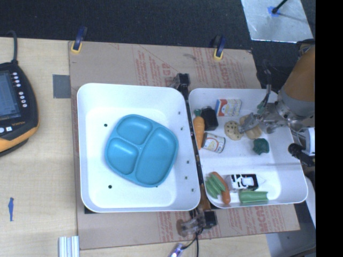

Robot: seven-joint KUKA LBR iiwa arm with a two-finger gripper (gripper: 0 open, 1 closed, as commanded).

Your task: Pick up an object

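Your claw hangs low over the right bin, near its back right part, and you cannot tell from this picture if it is spread or pressed together. The grey arm with its orange band comes in from the right edge. Just beside the claw, on its left, lies a round cookie with dark spots. A little in front of the claw, to the right, sits a small dark green lump. Behind the cookie you see a small white and red carton. Further left there is a black thing, and an orange carrot lies along the bin's left wall. Next to the carrot a small can lies on its side. At the front of this bin you find a bunch of green and red toy food, a black and white box, and a green stick shape, all close together. So lots of things you could pick are crowded around the claw. The left bin holds a blue plate with three parts, well apart from the claw. On the bench's far left rests a control pad with an orange edge.
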